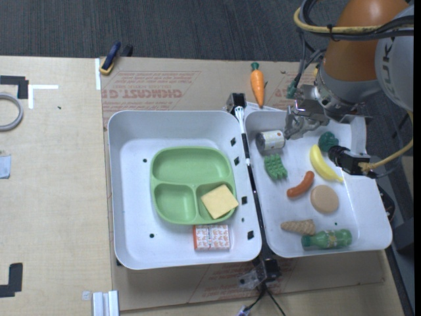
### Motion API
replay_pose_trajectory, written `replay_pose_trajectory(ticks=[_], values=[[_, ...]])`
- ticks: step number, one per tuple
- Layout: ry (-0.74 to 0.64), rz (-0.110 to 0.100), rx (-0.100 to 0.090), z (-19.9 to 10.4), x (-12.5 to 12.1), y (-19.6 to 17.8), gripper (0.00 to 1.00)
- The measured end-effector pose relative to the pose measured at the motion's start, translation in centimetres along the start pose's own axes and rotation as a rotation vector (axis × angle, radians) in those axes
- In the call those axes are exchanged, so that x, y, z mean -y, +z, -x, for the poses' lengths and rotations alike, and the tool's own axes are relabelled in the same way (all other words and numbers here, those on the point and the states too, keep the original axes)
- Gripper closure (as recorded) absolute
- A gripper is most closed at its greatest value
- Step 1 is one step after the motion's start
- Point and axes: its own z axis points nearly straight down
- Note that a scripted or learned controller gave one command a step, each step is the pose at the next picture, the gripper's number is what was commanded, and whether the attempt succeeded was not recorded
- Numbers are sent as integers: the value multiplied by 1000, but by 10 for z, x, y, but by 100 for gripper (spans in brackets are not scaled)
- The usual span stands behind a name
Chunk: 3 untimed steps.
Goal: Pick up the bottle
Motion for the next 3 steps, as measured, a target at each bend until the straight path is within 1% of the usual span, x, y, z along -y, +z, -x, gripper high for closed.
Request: replay_pose_trajectory(ticks=[1, 2, 3], values=[[89, -1, 0, -84, 48, 44, 100], [148, -1, 1, -142, 117, 66, 100], [353, 0, 2, -200, 136, -14, 100]])
